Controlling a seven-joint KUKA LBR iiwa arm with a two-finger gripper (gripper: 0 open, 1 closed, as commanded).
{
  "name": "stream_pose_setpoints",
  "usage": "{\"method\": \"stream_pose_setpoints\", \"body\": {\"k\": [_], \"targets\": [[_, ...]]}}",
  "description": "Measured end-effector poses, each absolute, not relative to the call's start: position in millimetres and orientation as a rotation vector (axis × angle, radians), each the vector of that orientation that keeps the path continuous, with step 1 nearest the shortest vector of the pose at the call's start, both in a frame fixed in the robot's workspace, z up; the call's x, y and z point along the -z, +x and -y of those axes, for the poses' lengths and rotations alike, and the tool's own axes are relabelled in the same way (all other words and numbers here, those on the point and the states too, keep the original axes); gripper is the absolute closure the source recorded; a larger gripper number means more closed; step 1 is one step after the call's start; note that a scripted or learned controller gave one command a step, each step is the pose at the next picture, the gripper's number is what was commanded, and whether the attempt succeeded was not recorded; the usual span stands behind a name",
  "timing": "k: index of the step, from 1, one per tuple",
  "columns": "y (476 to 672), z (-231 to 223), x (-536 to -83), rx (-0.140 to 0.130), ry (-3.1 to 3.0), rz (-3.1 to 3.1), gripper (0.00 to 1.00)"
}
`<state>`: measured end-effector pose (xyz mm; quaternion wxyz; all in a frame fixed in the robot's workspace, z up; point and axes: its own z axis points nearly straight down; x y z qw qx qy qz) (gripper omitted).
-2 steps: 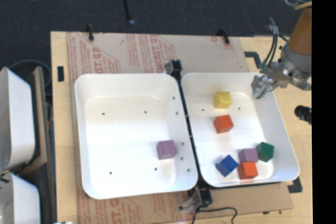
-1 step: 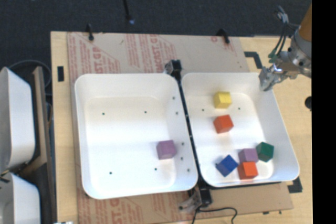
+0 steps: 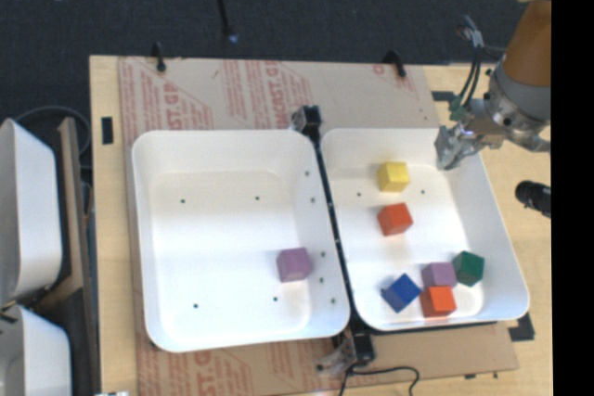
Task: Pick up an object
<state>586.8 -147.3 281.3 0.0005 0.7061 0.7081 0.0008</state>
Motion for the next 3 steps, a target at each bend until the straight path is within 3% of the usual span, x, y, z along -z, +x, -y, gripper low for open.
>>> {"method": "stream_pose_setpoints", "body": {"k": [3], "targets": [[539.7, 0, -251, 0.0, 2.218, -2.226, 1.0]]}}
